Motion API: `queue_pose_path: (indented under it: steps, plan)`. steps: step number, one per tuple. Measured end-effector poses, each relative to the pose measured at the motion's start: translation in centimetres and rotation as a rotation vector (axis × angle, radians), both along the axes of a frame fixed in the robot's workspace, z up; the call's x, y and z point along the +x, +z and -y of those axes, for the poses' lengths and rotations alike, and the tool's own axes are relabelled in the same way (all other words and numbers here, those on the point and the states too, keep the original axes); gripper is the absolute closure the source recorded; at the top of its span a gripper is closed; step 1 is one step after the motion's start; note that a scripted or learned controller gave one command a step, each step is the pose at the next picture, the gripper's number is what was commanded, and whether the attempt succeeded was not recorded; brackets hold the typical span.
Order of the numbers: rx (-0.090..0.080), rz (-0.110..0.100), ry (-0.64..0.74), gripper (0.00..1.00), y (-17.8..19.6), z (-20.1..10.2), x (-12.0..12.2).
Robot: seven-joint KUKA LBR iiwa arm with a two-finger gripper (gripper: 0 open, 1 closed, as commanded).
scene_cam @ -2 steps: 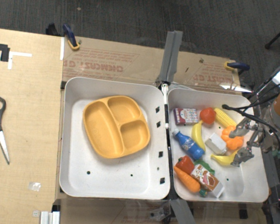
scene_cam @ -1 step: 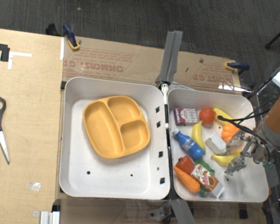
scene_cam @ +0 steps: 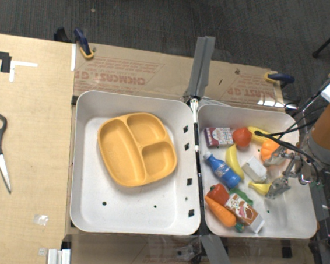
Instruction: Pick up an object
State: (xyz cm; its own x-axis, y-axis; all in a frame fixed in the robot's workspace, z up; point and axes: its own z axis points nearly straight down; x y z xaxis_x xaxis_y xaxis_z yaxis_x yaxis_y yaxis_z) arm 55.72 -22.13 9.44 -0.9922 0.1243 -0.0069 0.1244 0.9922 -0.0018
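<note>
Hovering over the right bin [scene_cam: 295, 227], just beside a banana [scene_cam: 260, 187], the tool [scene_cam: 277, 188] seeks a grasp; its spread is unclear.

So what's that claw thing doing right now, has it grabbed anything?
End effector: low in the right bin, by a yellow toy; grip cannot be told.

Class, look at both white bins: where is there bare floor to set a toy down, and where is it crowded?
Left bin: bare floor rings the yellow divided plate, widest along the near edge. Right bin: a bare patch in the near right corner, beyond the juice carton. Its left half is crowded with the carrot, blue bottle and banana.
</note>
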Motion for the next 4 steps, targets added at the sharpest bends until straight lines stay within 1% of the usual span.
queue_pose_path:
  steps: [1, 2, 3, 4]
  plan:
    - [0.0, -0.001, 0.032, 0.0, 0.0, 0.0, 4.5]
    - [0.0, 0.0, 0.196, 0.0, 0.0, -5.2, 6.6]
    - [-0.019, 0.009, 0.137, 0.0, 0.5, -8.5, 3.6]
    - [0.0, 0.002, -0.001, 0.0, 0.0, -12.2, 0.5]
